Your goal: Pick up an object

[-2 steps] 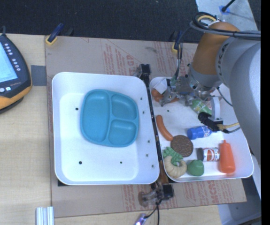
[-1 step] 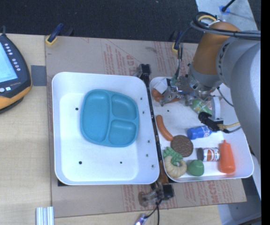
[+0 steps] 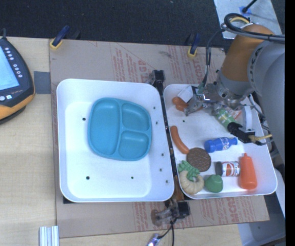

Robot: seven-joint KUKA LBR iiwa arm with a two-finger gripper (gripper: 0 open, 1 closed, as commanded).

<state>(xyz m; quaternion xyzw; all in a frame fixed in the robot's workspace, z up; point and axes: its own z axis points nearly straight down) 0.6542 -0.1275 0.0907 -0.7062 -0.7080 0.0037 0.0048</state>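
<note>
Your claw (image 3: pixel 192 106), grip state indiscernible, hangs over the right white bin (image 3: pixel 264 188) beside a small orange sausage (image 3: pixel 178 103), with blue plastic bottle (image 3: pixel 220 144) and brown round cookie (image 3: pixel 199 159) nearby.

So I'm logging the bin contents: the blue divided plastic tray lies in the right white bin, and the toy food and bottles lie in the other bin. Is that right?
Not quite. The camera view shows the blue divided plastic tray lying in the left white bin, not the right one. The toy food and bottles, such as the orange plastic bottle and the blue bottle, lie in the right white bin.
</note>
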